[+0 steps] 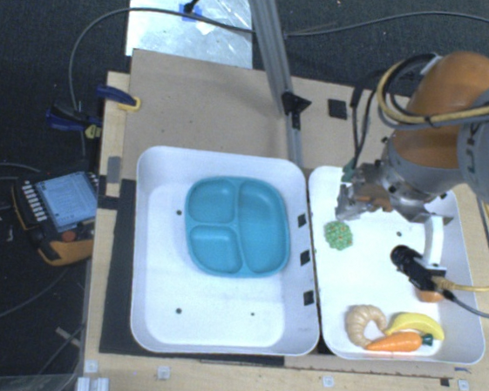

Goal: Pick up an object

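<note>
Jaws (346,209), state unreadable, hang just above green ball (338,235) near right bin's (314,242) left wall.

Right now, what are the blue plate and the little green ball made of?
The blue plate looks like smooth molded plastic: one even colour, soft sheen, three pressed-in sections. The green ball looks bumpy and matte, maybe foam or rubbery plastic like toy food; it's too small to be sure.
</note>
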`<action>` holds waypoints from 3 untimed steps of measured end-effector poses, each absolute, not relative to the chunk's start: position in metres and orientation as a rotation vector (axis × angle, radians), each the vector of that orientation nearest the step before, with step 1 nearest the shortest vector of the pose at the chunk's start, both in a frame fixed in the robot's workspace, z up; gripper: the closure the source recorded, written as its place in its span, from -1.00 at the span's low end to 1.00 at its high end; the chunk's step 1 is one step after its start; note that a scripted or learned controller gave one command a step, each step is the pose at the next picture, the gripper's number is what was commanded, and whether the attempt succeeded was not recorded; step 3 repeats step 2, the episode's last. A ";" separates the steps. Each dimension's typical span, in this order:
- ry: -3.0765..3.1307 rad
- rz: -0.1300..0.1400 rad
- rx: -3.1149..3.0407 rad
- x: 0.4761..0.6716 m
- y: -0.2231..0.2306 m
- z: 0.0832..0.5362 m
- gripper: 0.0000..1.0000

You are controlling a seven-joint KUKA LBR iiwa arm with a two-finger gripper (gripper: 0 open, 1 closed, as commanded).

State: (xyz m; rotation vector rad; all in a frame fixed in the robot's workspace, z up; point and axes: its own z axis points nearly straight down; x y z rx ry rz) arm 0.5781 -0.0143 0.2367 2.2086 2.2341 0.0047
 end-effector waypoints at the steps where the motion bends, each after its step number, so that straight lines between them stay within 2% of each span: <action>1: 2.234 0.003 2.209 0.584 0.043 0.224 1.00; 2: 2.232 0.006 2.210 0.586 0.101 0.233 1.00; 3: 2.232 0.006 2.210 0.586 0.101 0.233 1.00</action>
